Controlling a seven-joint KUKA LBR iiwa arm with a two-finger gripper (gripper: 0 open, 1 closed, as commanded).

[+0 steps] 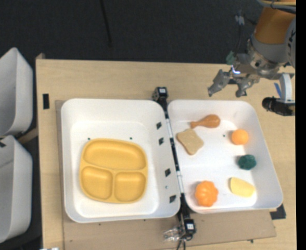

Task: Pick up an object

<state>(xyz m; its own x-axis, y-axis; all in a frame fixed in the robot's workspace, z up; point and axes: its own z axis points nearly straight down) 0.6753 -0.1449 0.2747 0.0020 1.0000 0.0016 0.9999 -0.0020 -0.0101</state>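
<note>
Objects sit loose in the right bin (265, 155), centre right of frame: drumstick (207, 122), toast (189, 141), orange ball (240, 137), green thing (246, 162), pumpkin (206, 192) and yellow wedge (241, 187). Gripper (231, 84) hangs upper right past the bin's far rim, fingers spread wide, holding nothing. Yellow divided tray (113, 170) lies in the left bin (72, 139)

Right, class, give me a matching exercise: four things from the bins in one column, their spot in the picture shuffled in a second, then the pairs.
Things:
1. yellow tray
2. drumstick
3. pumpkin
4. green ball

Places:
A. right bin, near its right wall
B. left bin
C. right bin, far end
D. right bin, near left corner

Pairs: 1-B, 2-C, 3-D, 4-A
</note>
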